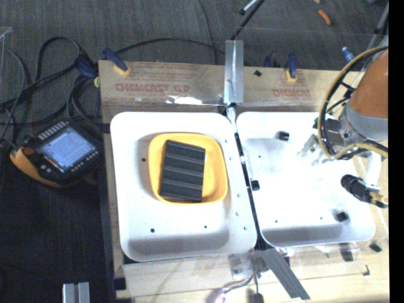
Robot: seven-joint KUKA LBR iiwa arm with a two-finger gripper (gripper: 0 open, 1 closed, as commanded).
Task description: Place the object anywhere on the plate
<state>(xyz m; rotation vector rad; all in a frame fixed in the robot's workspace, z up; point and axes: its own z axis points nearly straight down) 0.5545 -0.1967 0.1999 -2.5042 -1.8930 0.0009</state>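
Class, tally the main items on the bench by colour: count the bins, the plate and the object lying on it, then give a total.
White bins: 2, left and right
Yellow plate: 1
Dark ridged block on the plate: 1
Total: 4

A matt, ribbed, dark grey rectangular block [183,170] is seen on a smooth yellow plastic plate [216,169]; both white plastic bins [183,238] look smooth.

view: one fixed camera above the bench, looking down at a slant | framing: left bin [126,232] at 8 o'clock, right bin [297,226] at 4 o'clock, floor along 12 | distance: far enough to take in both bins whole | arm [372,106] enters at 3 o'clock
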